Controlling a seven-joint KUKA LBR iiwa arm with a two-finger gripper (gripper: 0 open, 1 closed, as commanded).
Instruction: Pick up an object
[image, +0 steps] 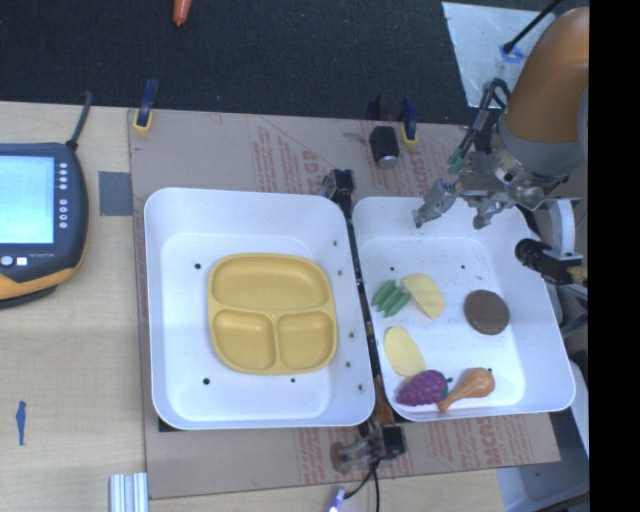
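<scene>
Tray (271, 325) in left bin (160, 300); food in right bin (545, 385).

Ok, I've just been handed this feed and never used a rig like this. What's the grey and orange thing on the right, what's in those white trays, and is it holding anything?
That is a robot arm, seen by a single fixed camera looking down at a slant. Its gripper, open with nothing between the fingers, hangs over the far edge of the right bin. That bin holds toy food: green beans, two pale yellow slices, a brown disc, purple grapes and an orange drumstick-shaped piece. The left bin holds a yellow divided plate. The screen device at the far left is a handheld control pad.
</scene>
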